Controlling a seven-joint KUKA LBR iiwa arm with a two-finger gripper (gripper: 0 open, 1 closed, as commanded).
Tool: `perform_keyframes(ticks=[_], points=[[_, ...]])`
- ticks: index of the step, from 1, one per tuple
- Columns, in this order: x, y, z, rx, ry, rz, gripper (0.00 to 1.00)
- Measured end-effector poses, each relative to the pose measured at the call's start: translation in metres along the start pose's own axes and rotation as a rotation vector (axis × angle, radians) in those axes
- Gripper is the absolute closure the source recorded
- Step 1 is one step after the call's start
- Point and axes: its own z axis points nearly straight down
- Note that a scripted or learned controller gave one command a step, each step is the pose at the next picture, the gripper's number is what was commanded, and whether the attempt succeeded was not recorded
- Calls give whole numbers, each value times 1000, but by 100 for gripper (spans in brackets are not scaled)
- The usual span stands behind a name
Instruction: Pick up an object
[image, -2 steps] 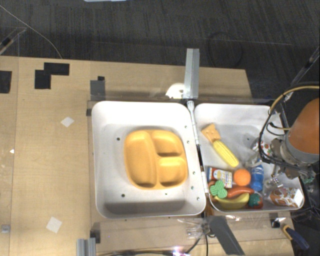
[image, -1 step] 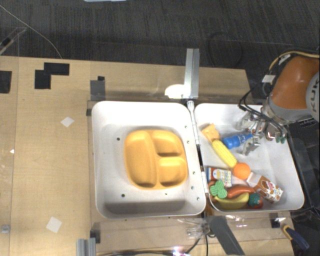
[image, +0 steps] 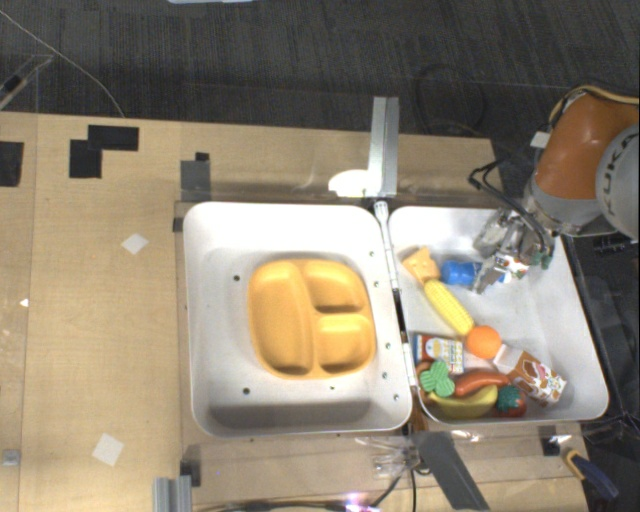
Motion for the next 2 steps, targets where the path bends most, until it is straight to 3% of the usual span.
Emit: perform_keyframes(ticks=[2], points=[[0, 0, 0, 0, 0, -1, 0]])
